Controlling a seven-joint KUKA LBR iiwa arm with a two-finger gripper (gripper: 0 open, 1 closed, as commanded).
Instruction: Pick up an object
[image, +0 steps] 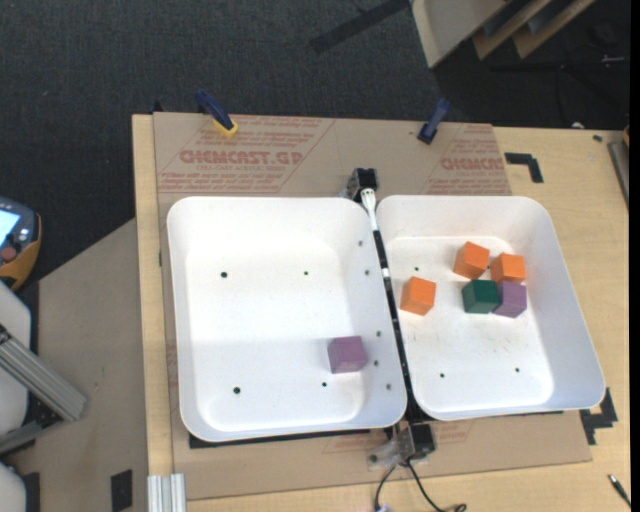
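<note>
Pincer first: whether it is released or clenched, I cannot tell from this angle.

On to the bench. Two white bins sit side by side on a brown cardboard sheet (300, 150), and their inner rims meet along a dark seam.

Left bin (200, 300) holds one lone purple cube (347, 354). It sits low in the tray towards the near right corner, well apart from everything else and clear of the walls.

Right bin (560, 330) is the busy one, with five cubes gathered in its upper half. Nearest the seam is the near orange cube (418, 296), standing on its own. Up from it is the top orange cube (472, 259), and just beside that, to the right, the right orange cube (509, 268). Below that pair a green cube (481, 296) and a second purple cube (511, 299) sit pressed together. That purple one looks to be touching the right orange cube above it.

Two blue clamps grip the sheet's far edge, a left clamp (215, 112) and a right clamp (434, 121). A black clip (363, 183) sits at the far end of the seam.
</note>
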